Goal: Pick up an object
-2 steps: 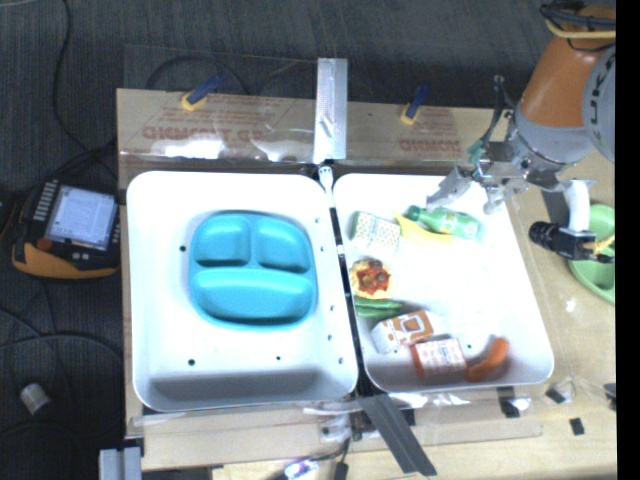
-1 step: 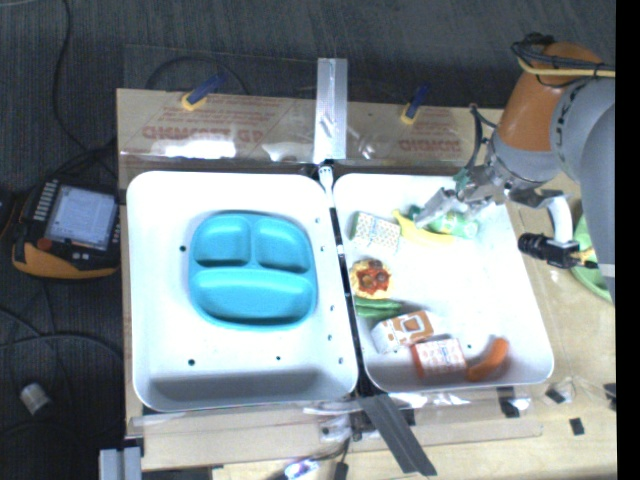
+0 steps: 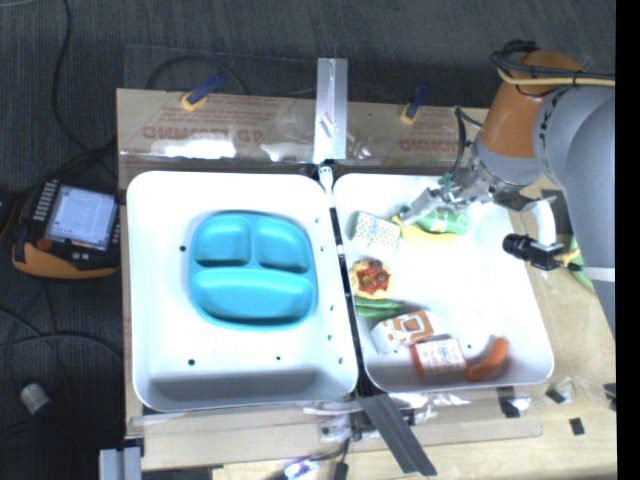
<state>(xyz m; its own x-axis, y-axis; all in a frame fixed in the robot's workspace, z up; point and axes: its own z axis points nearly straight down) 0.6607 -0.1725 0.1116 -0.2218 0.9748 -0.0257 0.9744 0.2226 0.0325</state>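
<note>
The arm is reaching in from the upper right of the frame, its gripper (image 3: 428, 206) hanging low over the upper part of the right bin (image 3: 520, 298), just beside a yellow-green item (image 3: 442, 224); whether it is spread or pressed together I cannot tell. A patterned white packet (image 3: 375, 231) is lying just left of it. Lower in that bin, a small carton (image 3: 404, 330), a red box (image 3: 438, 356) and an orange piece (image 3: 489, 358) are sitting close together. The left bin (image 3: 160, 298) is holding a blue divided tray (image 3: 252, 267).

arm (image 3: 590, 158) cut off at right edge, pincer (image 3: 425, 208) tips too small to tell
</note>
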